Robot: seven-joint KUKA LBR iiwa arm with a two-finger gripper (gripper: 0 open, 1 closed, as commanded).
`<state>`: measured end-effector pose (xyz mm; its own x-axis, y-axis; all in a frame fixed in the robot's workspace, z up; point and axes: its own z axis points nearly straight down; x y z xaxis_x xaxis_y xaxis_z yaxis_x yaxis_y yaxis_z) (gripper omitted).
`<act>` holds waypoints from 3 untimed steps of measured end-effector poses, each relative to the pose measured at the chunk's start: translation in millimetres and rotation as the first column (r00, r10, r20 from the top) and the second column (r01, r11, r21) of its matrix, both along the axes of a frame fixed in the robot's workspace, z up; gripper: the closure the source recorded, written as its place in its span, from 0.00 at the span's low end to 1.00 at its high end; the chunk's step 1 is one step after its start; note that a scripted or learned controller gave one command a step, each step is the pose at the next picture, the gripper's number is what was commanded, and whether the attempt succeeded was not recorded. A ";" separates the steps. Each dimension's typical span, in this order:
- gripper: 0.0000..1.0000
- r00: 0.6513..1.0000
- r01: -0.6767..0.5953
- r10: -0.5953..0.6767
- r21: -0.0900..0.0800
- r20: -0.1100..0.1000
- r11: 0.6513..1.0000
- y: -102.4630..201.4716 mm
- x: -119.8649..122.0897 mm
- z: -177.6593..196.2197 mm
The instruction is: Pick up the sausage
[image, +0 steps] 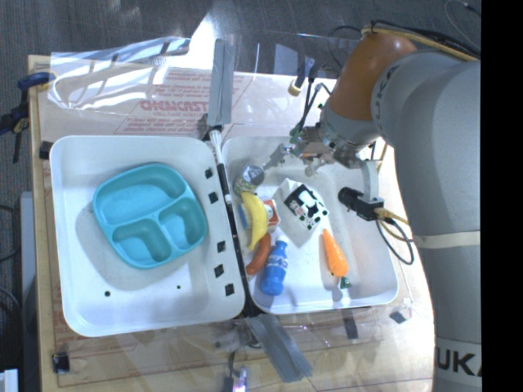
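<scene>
While the small reddish-brown sausage lies wedged between yellow banana and blue bottle, my hand hovers well apart; whether it's apart or together, I cannot tell.

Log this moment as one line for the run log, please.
task: pick up sausage | gripper: above far end of right bin | sausage: lying by banana, near divider, not held | status: not grasped

Sausage hemmed: banana above, bottle right, divider left.
</scene>
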<state>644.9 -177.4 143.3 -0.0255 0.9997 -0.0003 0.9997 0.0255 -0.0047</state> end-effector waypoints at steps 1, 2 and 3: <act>0.00 0.998 0.061 -0.061 0.001 0.014 0.998 -32.7 -52.8 -43.9; 1.00 0.998 0.056 -0.056 0.000 0.012 0.998 -32.1 -52.8 -35.4; 1.00 0.997 0.072 -0.072 0.001 0.005 0.997 23.4 -52.6 58.5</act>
